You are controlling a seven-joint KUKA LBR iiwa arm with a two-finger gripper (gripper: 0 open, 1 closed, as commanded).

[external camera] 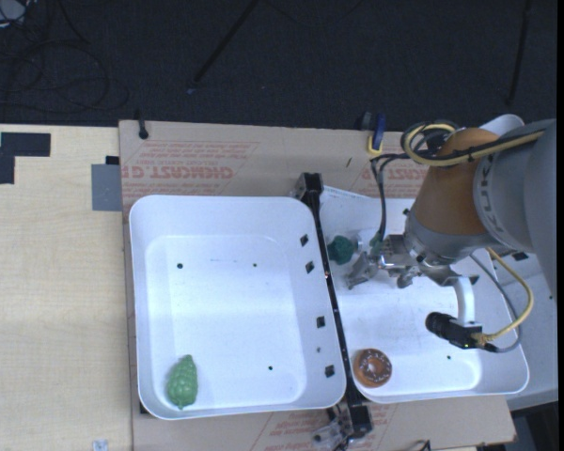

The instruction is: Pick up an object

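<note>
The hand (362, 269), whose grip I cannot tell, sits low in the right bin (423, 369), with the small teal object (341, 248) just beside it toward the divider.

grey arm (517, 191) — orange band (448, 195), yellow and black cables (423, 141), metal wrist

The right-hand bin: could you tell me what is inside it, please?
Inside the right-hand bin lie a dark green object near the divider and a brown round object at the near edge. The claw reaches in; the arm covers the far corner.
</note>
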